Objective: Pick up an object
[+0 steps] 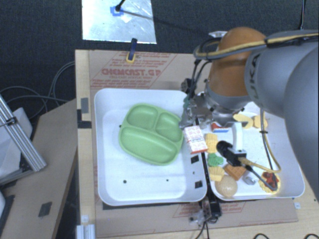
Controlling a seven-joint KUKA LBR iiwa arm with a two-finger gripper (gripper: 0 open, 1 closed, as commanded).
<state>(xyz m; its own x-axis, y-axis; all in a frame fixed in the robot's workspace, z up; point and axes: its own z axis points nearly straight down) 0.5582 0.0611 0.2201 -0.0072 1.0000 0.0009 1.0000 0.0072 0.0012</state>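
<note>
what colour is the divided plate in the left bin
Light green, a three-section plastic plate, clearest in the camera view.

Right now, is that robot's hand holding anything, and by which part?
It cannot be told. The hand sits low at the bins' shared edge, beside the green divided plate and above a small red-and-white packet.
</note>
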